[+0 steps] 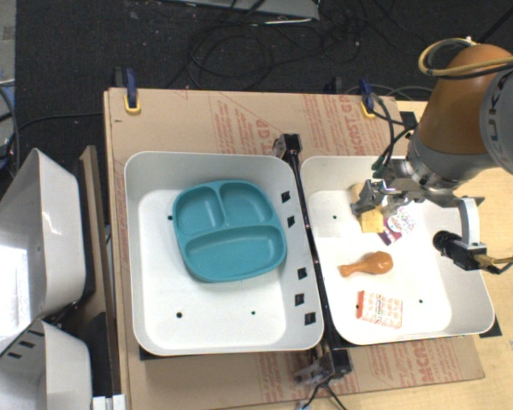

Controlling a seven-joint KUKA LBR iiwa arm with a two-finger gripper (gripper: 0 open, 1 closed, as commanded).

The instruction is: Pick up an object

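- Camera view, right bin [462,314]: the gripper [374,202] hangs low over the bin's upper middle, right above a small yellow block [372,221] and a white-and-purple packet [400,224] lying just beside each other; whether the fingers are apart or together cannot be told from this slant, and nothing is seen clamped between them
- Camera view, lower in the same bin: a tan drumstick-shaped toy [368,266] lies apart from the pair, and a white-and-orange packet [380,308] sits nearer the front wall; either could serve as the task's thing
- Camera view, left bin [145,254]: a teal divided plate [229,230] rests alone, well apart from the arm
- Likely trouble: with block and packet so close, a descent may straddle both, pushing one aside or pinching only an edge; the flat packet may slip free on lifting, giving the grip little purchase
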